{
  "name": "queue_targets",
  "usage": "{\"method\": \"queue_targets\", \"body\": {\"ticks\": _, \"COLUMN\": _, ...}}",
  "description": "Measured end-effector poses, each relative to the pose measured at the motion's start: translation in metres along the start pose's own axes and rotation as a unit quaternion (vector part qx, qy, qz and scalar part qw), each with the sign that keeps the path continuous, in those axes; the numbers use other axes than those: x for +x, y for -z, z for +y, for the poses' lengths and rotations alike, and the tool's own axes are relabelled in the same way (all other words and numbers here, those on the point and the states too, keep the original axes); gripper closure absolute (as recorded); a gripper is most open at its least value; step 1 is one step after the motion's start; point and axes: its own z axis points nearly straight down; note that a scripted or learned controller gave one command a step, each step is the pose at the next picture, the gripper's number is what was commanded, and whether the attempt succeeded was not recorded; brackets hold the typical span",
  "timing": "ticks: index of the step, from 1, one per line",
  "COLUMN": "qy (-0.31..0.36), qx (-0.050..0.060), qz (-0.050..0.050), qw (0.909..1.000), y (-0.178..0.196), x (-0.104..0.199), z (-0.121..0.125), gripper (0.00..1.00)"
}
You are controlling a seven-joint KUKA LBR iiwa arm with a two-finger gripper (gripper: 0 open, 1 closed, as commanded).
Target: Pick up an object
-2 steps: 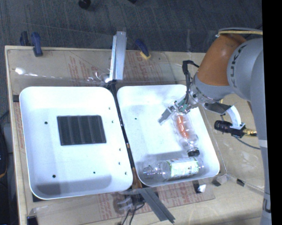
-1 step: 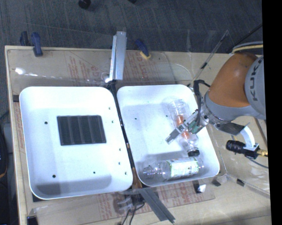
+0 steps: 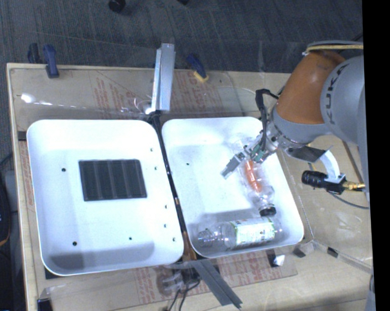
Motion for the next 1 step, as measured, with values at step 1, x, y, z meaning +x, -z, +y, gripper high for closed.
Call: {"method": "queue_targets", "body": {"ticks": 1, "qy": -0.014, "qx": -0.001, "qz": -0.001, "qw": 0.9999, "y": -0.0040, "x": -0.0086, "z": 0.0131, "gripper": 0.00}}
